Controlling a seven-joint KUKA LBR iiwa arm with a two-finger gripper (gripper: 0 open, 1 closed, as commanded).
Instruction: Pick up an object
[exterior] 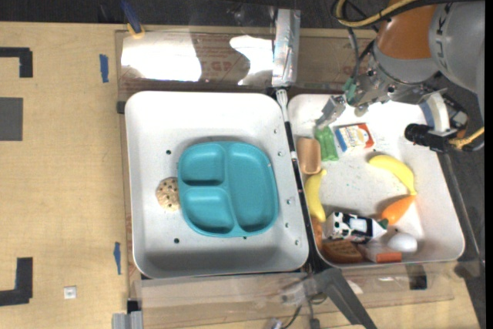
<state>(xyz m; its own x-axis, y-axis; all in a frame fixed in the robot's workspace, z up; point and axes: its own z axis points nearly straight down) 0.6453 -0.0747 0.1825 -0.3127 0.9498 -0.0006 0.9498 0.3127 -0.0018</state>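
- The arm (431,19) reached in over the right bin (451,204), with the gripper (337,109) low over that bin's far-left corner.
- Whether the jaws stood wide or narrow could not be told, since the tip was small and blurred against the white floor.
- Nothing showed between them, so nothing appeared to be held.
- The nearest candidate was the green packet (326,143), lying just beside and nearer the camera than the gripper tip, with the small carton (355,136) touching or nearly touching its right side.
- The brown piece (309,155) lay against the bin's left wall, just left of the packet.
- The banana (394,171), the orange item (397,209) and the cow-patterned toy (353,226) lay well apart from the tip, toward the bin's near side.
- A good grasp would probably call for centring over one item, away from the wall, so neighbours were not caught.
- The left bin (146,127) held a teal divided plate (229,187) and a cookie (168,193).
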